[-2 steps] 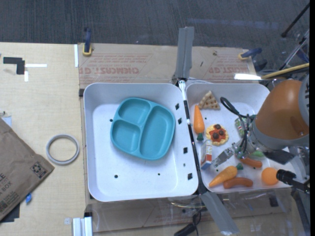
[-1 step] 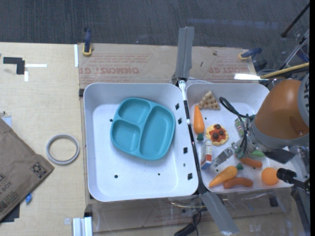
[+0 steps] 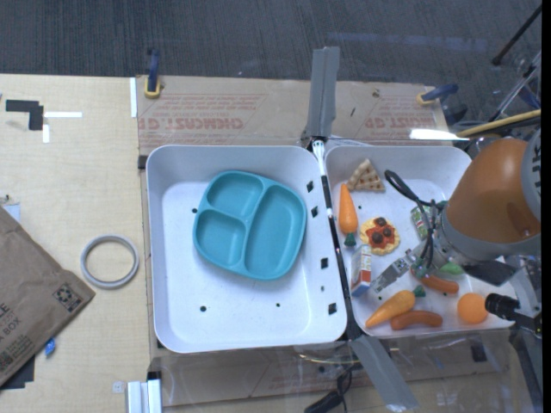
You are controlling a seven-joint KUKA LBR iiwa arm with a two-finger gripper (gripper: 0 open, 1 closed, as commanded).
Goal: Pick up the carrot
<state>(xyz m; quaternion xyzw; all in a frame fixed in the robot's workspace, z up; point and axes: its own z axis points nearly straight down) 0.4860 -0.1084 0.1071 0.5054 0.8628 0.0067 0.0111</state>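
Where toys crowd: carrot [image 3: 389, 307], R bin [image 3: 405, 155].

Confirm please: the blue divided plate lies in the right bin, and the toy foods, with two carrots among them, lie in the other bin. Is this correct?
Not quite. The camera view shows the blue divided plate in the left bin, not the right one. The toy foods, with two carrots among them, lie in the right bin, where the arm reaches in.

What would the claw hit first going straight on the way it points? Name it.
Probably the carrot at the right bin's front: the claw points down and left, toward that carrot's thick end. Depth is unclear from above, so it might pass over it.
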